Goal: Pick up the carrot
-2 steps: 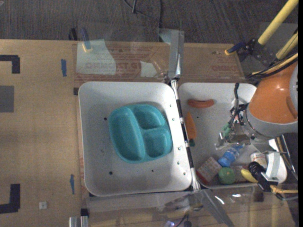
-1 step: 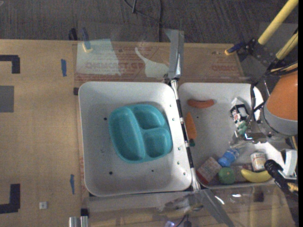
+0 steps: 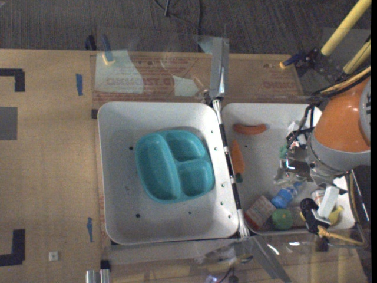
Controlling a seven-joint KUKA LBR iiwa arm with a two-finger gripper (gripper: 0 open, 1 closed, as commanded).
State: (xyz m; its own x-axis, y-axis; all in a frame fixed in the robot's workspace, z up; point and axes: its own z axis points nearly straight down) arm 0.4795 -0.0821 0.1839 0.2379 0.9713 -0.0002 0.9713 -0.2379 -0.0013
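Jaws hidden under wrist, opening can't tell; carrot [image 3: 237,158] lies apart at right bin [image 3: 265,112] left wall.

Orange carrot [image 3: 237,157], teal divided plate [image 3: 175,165]

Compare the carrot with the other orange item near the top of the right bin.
The carrot is slim and lies lengthwise along the right bin's left wall; the sausage-shaped item is plumper and lies crosswise near the bin's far wall. The carrot tapers; the other has rounded ends. Both are orange-red, lie flat, untouched.
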